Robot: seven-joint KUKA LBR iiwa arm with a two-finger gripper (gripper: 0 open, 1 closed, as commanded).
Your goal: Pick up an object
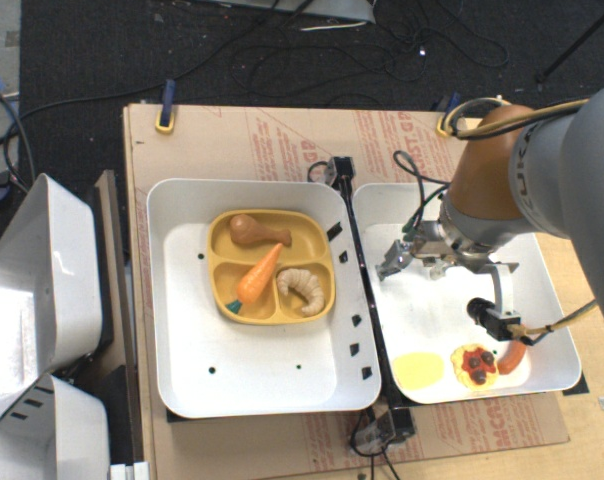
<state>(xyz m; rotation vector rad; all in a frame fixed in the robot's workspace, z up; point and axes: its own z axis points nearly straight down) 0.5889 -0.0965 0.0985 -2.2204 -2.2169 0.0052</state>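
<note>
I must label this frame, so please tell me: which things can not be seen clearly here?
- Gripper, camera view: too small and shadowed to tell its state.
- Right bin: its far part is covered by the arm.
- Red toy: too small to identify.
- Sausage: partly behind a black part.

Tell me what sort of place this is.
Probably a robotics lab test bench: a KUKA arm reaches over two white bins on a clamped cardboard sheet, toy food lies in a yellow divided plate, and loose cables trail on dark carpet.
</note>
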